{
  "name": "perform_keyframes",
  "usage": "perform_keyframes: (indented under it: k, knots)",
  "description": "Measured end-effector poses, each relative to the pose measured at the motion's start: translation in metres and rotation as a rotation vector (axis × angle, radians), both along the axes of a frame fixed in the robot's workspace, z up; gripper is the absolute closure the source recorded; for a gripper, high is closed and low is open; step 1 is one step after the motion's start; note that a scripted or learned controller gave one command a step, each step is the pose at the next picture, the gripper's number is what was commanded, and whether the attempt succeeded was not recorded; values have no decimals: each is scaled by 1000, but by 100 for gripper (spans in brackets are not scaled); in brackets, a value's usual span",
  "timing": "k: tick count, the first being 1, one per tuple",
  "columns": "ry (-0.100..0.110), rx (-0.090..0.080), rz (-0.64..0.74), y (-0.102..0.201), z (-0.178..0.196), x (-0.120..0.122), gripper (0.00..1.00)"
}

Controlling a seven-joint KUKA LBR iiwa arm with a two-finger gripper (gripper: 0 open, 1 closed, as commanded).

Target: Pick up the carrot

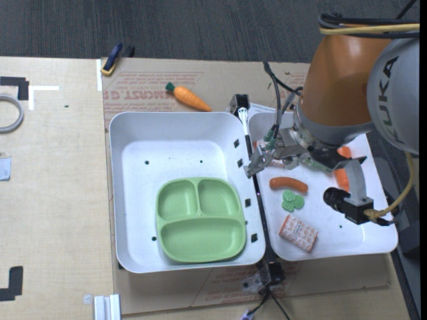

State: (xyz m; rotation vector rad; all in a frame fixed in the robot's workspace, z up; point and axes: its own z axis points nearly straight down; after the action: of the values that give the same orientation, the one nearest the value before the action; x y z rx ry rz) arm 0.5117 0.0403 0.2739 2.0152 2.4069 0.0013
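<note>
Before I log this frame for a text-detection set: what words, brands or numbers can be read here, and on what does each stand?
"KUKA": only the letters "UKA" show, running vertically on the grey arm.
Red print on the cardboard sheet behind the left bin, upside down and mirrored: too blurred to read.
Pattern on the small packet in the right bin: too small to read.
Faint red print on the cardboard at the bench front: unreadable.

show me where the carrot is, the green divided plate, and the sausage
carrot (191, 98), camera view, on its orange body, lying on the cardboard behind the left bin.
green divided plate (200, 240), camera view, on its large front compartment.
sausage (288, 184), camera view, on its middle, in the right bin.
</note>
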Motion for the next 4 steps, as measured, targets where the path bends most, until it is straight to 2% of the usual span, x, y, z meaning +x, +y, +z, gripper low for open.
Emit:
perform_keyframes:
  k: [1,2,3,4]
  knots:
    - [1,0,-9,-14,1,24,0]
    - [-2,0,172,9,23,7,0]
    - [-1,-1,394,17,49,-11,0]
    - [0,-2,572,0,52,18,0]
